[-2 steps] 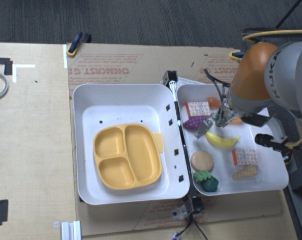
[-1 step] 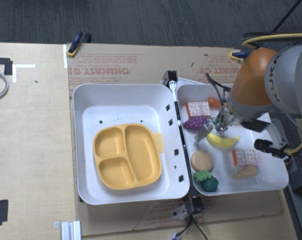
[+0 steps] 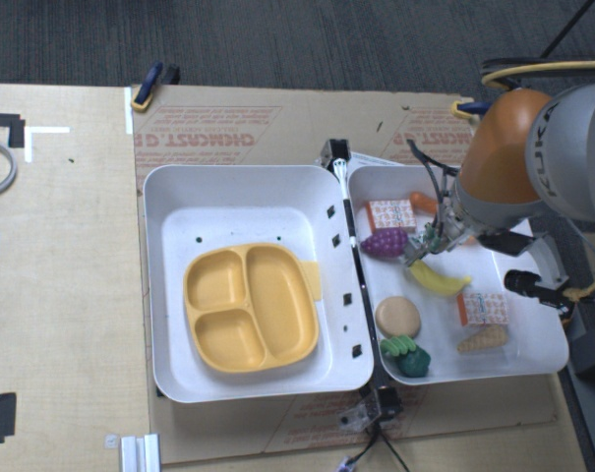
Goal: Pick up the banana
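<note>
Pincer [image 3: 422,249] hovers just above banana [image 3: 438,279] in right bin [image 3: 543,357]; finger spread impossible to tell | toy banana likely light, stiff, smooth-skinned | best gripped across its curved middle

Even, bright overhead light, no harsh glare. Soft shadows inside the left bin [image 3: 169,264] along its walls and under the yellow plate [image 3: 250,306]. White bins near overexposed. Overall slightly soft, low resolution; arm [image 3: 533,150] at right edge mildly blurred. Dark floor at top underexposed.
</note>
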{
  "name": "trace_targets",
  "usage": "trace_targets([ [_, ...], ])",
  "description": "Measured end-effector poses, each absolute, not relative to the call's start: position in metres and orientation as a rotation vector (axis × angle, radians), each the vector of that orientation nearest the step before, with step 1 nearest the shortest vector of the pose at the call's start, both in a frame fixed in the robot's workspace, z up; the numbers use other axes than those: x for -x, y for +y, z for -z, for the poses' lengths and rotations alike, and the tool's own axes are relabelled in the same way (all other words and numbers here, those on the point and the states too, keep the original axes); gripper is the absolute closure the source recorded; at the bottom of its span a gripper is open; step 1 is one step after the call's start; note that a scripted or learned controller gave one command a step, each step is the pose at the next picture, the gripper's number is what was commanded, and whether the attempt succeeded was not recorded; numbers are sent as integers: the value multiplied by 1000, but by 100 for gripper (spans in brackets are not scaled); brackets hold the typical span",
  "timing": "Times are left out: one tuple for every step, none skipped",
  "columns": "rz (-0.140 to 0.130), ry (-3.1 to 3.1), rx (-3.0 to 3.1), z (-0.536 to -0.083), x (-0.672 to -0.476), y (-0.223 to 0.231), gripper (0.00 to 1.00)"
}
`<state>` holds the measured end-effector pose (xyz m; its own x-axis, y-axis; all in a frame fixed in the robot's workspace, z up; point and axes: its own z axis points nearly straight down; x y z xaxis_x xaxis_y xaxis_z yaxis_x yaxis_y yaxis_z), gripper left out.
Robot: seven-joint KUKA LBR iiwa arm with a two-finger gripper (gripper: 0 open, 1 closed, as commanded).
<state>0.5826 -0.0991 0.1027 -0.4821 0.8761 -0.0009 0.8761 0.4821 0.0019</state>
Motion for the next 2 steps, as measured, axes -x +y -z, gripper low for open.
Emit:
trace_targets([
  [-2,2703,-1598,-103,-583,-99,0],
  [0,2514,-1884,-192,-515,-51,0],
])
